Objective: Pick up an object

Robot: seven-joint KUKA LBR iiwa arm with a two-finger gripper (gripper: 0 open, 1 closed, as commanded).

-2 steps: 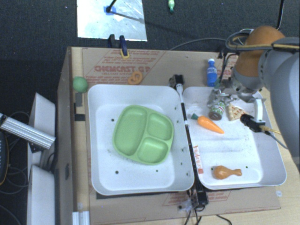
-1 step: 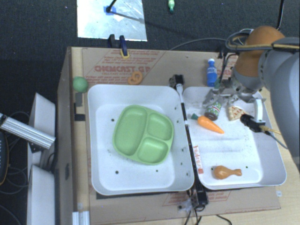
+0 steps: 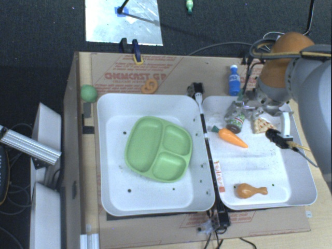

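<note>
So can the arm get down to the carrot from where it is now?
Probably yes. The carrot lies bare on the floor of the right bin, with the gripper just above it by the small bottle, which stands close and could get nudged.

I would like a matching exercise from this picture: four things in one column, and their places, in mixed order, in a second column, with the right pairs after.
Things:
1. green divided tray
2. carrot
3. blue bottle
4. green ball

Places:
A. right bin, near its upper left part
B. on the bench edge, left of the left bin
C. inside the left bin
D. on the bench above the right bin

Pairs: 1-C, 2-A, 3-D, 4-B
</note>
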